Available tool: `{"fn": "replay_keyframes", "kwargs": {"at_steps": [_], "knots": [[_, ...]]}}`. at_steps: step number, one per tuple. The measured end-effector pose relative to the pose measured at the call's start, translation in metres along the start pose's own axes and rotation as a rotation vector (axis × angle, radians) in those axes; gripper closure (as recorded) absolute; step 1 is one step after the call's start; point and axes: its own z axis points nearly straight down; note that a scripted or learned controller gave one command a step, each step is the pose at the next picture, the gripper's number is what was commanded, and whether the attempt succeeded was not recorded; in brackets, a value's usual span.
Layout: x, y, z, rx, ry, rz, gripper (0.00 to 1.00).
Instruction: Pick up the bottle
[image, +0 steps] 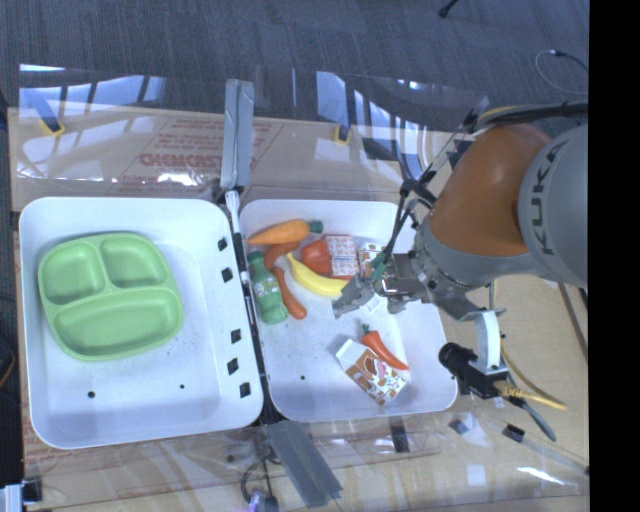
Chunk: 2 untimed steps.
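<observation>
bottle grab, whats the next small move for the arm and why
Probably shift the tool toward the left side of the right bin. The green bottle lies there against the bin's left wall, beside an orange carrot, while the tool hangs over the banana, short of the bottle. Nothing shows between its fingers, so it needs to get above the bottle first.

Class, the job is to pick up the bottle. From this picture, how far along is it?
Done: the arm has reached into the right bin, its gripper beside the banana. In hand: nothing is seen between the fingers. Left: the green bottle lies by the bin's left wall, next to the carrots, apart from the gripper. Reaching, grasping and lifting it all remain.
</observation>
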Motion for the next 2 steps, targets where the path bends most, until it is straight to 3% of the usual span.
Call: {"fn": "replay_keyframes", "kwargs": {"at_steps": [1,2], "knots": [[0.066,0.022,0.054,0.004,-0.001,0.422,0.00],[0.106,0.076,0.052,0.001,0.000,0.583,0.00]]}}
